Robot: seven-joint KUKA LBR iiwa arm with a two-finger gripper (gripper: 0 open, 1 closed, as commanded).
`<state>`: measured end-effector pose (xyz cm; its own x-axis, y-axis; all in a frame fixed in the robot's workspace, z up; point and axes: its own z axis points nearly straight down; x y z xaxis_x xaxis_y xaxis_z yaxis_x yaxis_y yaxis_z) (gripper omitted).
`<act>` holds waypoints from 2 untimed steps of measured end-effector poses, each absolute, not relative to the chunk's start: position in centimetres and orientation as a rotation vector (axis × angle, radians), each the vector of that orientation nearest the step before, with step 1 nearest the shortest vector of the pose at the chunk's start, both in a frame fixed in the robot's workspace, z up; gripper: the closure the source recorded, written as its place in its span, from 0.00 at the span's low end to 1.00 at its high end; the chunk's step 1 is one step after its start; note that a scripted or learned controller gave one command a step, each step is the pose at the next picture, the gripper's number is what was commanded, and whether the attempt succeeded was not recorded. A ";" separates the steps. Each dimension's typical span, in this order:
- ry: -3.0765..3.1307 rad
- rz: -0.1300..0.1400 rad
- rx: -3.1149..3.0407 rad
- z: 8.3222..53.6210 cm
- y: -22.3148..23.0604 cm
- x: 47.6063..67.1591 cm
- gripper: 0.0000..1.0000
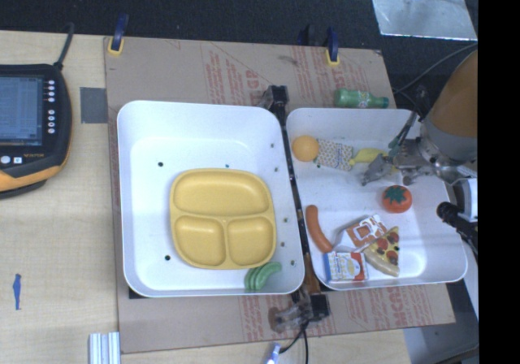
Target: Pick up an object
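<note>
The gripper (380,169) is seen low in the right bin (422,273), just beside a yellow banana (366,156); whether anything is gripped cannot be told. A tomato (397,199) lies near it, and an orange (305,148) farther left.

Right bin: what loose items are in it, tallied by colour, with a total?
Orange or red: 3, the orange ball, tomato, sausage
Yellow: 1, the banana
Mixed print: 4, the patterned pouch, pizza slice, two cartons
Total: 8
</note>
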<state>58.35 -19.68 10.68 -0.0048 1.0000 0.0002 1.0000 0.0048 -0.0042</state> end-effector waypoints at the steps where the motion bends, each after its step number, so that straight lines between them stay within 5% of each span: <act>1: -2.224 0.004 -2.215 9.2 -21.2 54.2 0.00; 2: -2.226 0.006 -2.212 10.2 -21.3 54.2 1.00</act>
